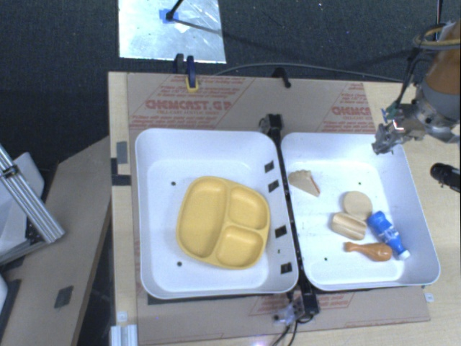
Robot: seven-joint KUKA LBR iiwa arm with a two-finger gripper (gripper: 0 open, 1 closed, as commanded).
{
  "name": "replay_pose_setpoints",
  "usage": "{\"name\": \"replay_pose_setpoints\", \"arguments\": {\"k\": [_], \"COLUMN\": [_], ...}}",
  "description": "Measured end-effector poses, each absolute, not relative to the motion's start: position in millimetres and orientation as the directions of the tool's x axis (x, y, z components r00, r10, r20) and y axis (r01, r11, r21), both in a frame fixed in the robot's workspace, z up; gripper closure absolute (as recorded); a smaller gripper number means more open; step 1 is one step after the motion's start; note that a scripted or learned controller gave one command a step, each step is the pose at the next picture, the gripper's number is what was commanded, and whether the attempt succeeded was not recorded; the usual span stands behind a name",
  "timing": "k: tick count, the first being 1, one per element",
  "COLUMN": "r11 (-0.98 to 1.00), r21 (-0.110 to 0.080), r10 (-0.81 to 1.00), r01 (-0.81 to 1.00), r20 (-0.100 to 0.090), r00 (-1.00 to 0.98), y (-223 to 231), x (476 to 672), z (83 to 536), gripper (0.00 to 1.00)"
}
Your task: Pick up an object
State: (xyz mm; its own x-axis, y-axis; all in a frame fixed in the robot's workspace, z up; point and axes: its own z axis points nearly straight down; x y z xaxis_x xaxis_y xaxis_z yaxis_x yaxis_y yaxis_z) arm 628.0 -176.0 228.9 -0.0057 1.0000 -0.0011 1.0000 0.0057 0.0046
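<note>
The right bin (403, 175) holds several small objects: a tan wedge (305, 182), a round beige disc (356, 203), a bread-like block (348, 225), a blue bottle (387, 233) and an orange-brown drumstick (368, 250). My gripper (386, 139) hangs over the right bin's far right corner, well apart from the objects and above them. Nothing shows between its fingers, and whether they stand open or shut is not visible from this angle.
The left bin (155, 157) holds a yellow divided plate (223, 222). A black divider (282, 200) runs between the bins. A shiny metal sheet (173, 20) lies beyond the bench. A metal rail (29, 200) stands at the left.
</note>
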Motion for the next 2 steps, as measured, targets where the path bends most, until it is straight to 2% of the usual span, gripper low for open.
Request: {"name": "replay_pose_setpoints", "arguments": {"k": [1, 2], "r11": [0.008, 0.009], "r21": [0.000, 0.001], "r10": [1.000, 1.000], "r01": [1.000, 1.000], "r20": [0.002, 0.002], "r00": [-0.008, -0.009], "y": [-123, -71], "x": [603.0, 591.2], "z": [224, 235], "gripper": [1.00, 1.00]}}
